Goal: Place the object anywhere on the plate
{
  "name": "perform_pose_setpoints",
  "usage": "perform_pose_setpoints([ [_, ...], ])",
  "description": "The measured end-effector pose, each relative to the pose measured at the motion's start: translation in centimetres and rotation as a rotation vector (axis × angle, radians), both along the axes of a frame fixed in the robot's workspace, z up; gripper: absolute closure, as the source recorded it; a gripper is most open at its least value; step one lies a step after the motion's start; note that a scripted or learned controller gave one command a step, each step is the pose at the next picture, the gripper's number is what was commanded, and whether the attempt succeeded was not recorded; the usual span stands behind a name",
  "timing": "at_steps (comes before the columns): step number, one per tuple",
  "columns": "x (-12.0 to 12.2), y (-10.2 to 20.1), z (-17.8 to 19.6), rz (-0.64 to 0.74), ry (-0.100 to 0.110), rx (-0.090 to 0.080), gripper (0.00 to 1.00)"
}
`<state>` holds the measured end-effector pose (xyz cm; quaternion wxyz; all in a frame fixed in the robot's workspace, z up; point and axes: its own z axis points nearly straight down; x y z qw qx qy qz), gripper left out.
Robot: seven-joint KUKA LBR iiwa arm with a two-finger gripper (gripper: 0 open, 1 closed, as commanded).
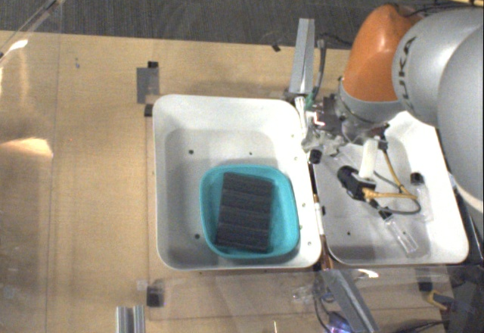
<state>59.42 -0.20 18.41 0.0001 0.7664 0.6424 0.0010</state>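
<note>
In the camera view, the dark ribbed block (244, 210) lies flat on the teal plate (286, 210), well within its rim, in the white bin on the view's left (178, 172). By that, the placing looks already done. The gripper (327, 133) hangs over the edge where that bin meets the other bin (439, 233), apart from the plate; whether it is released or clenched cannot be told. What seems left is for the arm to rise clear without disturbing the plate
</note>
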Motion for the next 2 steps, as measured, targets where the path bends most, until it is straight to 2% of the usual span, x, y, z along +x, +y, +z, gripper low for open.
perform_pose_setpoints([
  [1,-3.83,5.36,0.77,0.111,-0.002,0.000,1.00],
  [2,-3.82,5.30,0.77,0.109,-0.002,0.000,0.00],
])
